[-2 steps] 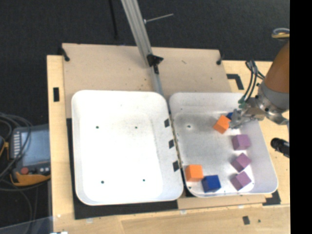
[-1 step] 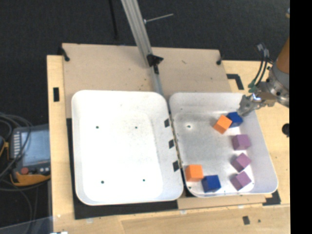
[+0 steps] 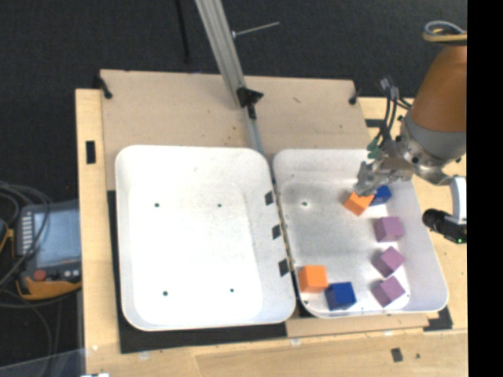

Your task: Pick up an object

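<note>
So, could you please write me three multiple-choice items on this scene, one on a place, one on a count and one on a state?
1. Where do the blocks lie?
A. In the left bin
B. In the right bin
C. On the bare bench

2. How many purple blocks are there?
A. One
B. Three
C. Five

3. Where is the gripper?
A. Low over the right bin, at an orange block
B. Over the left bin
C. Parked off the bench

Key: 1 B, since every block lies in the right bin. 2 B, the purple blocks sit along that bin's right side. 3 A, the gripper is down at the orange block, with a blue block beside it.
</note>
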`<action>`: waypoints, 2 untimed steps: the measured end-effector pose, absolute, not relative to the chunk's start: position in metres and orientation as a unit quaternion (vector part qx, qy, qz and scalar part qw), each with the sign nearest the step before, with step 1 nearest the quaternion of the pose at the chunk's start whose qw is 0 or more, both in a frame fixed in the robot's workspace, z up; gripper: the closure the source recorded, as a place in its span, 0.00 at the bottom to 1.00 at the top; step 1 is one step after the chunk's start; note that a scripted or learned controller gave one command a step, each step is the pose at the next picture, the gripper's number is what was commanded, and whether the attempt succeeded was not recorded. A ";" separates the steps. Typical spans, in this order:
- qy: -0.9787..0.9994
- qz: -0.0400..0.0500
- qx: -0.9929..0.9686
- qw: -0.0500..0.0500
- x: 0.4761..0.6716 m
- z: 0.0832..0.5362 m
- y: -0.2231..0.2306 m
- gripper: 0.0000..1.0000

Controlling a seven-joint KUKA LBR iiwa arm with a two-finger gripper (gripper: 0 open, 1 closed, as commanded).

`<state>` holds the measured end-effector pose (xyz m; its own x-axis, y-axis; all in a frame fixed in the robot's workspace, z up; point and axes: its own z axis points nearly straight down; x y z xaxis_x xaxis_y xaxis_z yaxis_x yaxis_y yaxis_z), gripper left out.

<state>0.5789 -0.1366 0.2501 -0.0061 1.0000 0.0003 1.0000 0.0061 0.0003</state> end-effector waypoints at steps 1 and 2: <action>0.709 0.000 0.705 0.000 0.577 0.239 -0.080 1.00; 0.709 0.000 0.705 0.000 0.572 0.229 -0.029 1.00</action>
<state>0.5720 -0.0286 0.2285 -0.0061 1.0000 0.0009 1.0000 0.0061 -0.0004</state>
